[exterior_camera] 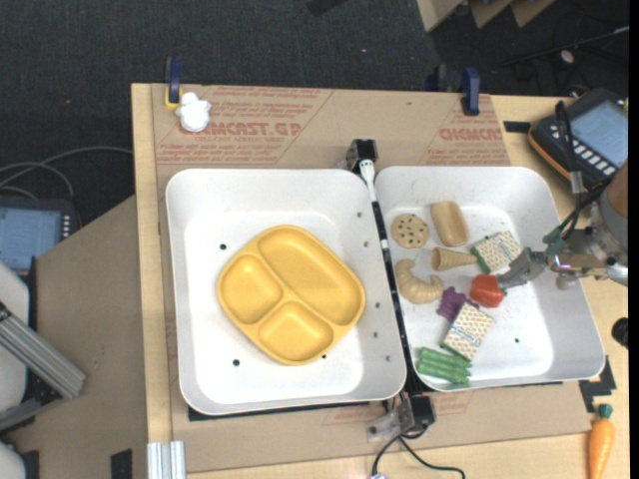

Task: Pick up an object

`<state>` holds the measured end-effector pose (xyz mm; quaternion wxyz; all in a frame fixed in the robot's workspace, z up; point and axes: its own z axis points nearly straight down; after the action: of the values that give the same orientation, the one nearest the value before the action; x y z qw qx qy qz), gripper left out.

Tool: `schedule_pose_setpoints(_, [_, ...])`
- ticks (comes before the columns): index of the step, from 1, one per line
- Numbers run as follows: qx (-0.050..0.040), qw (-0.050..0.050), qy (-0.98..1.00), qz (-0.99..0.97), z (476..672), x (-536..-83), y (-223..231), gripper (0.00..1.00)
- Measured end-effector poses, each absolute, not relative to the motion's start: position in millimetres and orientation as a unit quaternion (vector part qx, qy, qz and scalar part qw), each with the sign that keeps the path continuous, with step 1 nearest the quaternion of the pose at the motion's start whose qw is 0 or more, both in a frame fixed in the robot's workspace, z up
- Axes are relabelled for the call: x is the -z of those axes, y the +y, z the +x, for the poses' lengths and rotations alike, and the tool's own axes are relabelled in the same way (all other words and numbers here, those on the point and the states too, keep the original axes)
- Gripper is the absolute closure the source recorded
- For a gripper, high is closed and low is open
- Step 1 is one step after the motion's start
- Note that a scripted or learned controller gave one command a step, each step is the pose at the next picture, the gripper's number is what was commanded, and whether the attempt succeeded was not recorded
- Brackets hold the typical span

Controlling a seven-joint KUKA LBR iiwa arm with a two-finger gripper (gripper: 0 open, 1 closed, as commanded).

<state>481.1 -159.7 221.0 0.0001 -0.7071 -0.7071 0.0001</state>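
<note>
Right white bin, end effector beside red toy, finger state indiscernible.

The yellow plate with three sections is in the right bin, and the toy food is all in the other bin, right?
Not quite. The camera view shows the yellow plate in the left bin. The toy food is all in the other bin, the right one.

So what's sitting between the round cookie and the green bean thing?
In the camera view, the tan croissant and small purple piece lie between round cookie and green beans.
</note>
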Motion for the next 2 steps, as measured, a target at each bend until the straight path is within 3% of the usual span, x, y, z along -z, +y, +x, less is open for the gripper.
schedule_pose_setpoints(1, [0.0007,-0.007,-0.708,-0.707,561.9,-83,-159,0.00])
schedule_pose_setpoints(2, [0.0003,0.000,-0.706,-0.708,505.3,-86,-159,0.00])
